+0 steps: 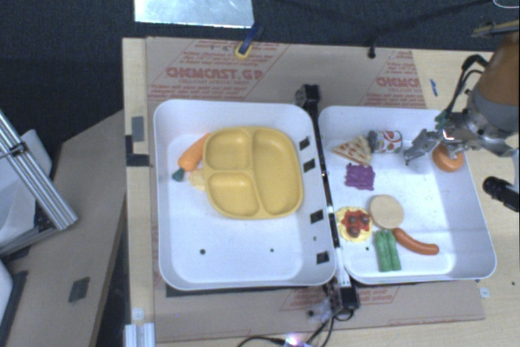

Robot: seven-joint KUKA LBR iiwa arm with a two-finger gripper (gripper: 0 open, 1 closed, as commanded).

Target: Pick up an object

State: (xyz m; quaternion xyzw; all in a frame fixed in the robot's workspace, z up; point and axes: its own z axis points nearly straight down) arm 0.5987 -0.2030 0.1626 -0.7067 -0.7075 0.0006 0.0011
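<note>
My gripper [423, 147] hangs low over the far right part of the right bin [467, 211], reaching in from the right edge. An orange round piece [449, 160] lies just beside and under it, partly covered by the wrist. To its left a small red and white can [389, 141] lies next to a pizza slice [354, 149]. Purple grapes [359, 175] sit below those. Toward the front lie a tan bun [387, 211], a small round pizza [353, 224], a sausage [416, 242] and green beans [387, 252].
The left bin [175, 248] holds a yellow divided plate [248, 172], with a carrot [192, 152] and a small yellow piece [197, 180] at its left side. A black hinged divider [323, 199] runs between the bins.
</note>
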